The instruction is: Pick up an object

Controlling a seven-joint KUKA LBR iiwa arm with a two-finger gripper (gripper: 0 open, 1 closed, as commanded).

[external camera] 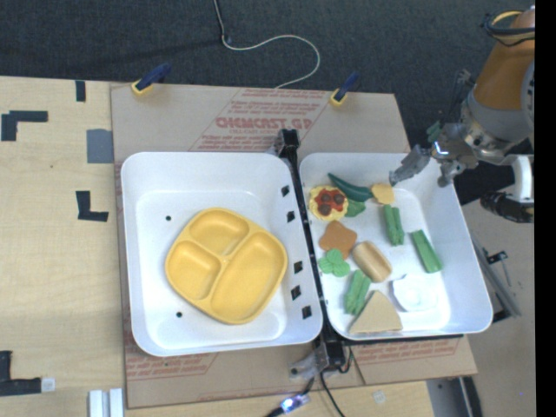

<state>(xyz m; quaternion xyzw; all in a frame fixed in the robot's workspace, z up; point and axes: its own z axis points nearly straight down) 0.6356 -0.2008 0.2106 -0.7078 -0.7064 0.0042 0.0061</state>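
Camera view: claw [427, 165] hangs open, gripping nothing; yellow piece [382, 195] lies just below-left of it.

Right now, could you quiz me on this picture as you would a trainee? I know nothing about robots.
1. True or false: the yellow divided plate lies in the same bin as the toy food.
2. Which lies nearest the gripper? A) small yellow piece B) tan wedge C) bun
3. Fill in: the gripper hangs over the right bin's ____ corner, far or near.

Key: 1 false, the plate lies alone in the left bin. 2 A. 3 far.
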